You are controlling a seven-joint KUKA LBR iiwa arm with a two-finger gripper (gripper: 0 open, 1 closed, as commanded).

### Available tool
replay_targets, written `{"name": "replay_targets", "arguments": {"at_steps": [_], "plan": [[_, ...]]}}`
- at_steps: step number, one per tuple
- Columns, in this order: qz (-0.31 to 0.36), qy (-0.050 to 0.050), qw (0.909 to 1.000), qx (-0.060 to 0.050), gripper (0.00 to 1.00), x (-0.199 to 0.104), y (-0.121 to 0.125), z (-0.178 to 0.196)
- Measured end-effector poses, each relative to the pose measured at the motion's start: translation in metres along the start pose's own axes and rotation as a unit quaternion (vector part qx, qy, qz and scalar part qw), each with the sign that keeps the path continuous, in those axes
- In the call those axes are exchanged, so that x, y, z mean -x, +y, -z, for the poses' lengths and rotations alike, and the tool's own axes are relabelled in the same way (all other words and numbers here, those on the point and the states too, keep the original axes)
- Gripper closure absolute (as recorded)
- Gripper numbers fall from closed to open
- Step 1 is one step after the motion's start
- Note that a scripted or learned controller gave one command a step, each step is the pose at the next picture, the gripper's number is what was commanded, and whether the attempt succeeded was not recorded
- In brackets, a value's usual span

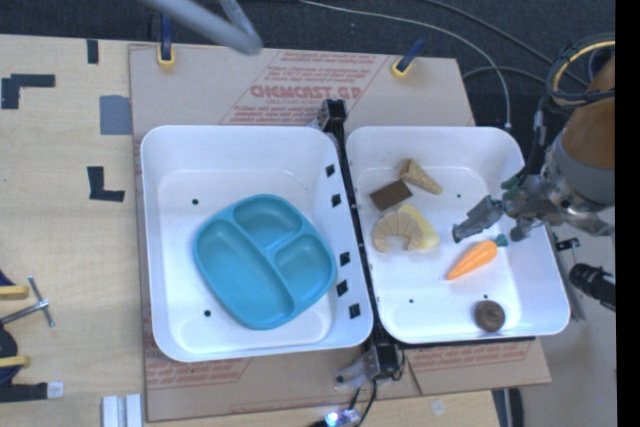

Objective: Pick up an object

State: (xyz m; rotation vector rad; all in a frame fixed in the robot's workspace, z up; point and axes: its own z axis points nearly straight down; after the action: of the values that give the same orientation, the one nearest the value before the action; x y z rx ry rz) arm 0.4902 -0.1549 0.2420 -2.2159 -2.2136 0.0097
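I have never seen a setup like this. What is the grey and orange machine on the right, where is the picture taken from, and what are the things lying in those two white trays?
You are looking down at a slant from one fixed camera above a bench. The machine is a grey robot arm with an orange band; its two-finger gripper hangs over the right shallow white bin, just above an orange toy carrot. It holds nothing I can see. That bin also has a brown block, a tan wedge, a pale croissant-like piece and a small brown round piece. The left shallow white bin holds a blue divided plate.
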Motion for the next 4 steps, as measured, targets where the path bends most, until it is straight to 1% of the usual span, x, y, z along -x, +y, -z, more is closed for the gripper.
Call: {"name": "replay_targets", "arguments": {"at_steps": [1, 2, 3, 4], "plan": [[0.001, -0.001, 1.0000, 0.005, 0.00, 0.000, 0.002, 0.004], [0.001, -0.001, 1.0000, 0.003, 0.00, -0.003, -0.001, -0.040], [0.001, -0.001, 1.0000, 0.002, 0.00, 0.002, -0.001, -0.085], [0.001, 0.000, 1.0000, 0.002, 0.00, -0.005, -0.002, -0.147]]}}
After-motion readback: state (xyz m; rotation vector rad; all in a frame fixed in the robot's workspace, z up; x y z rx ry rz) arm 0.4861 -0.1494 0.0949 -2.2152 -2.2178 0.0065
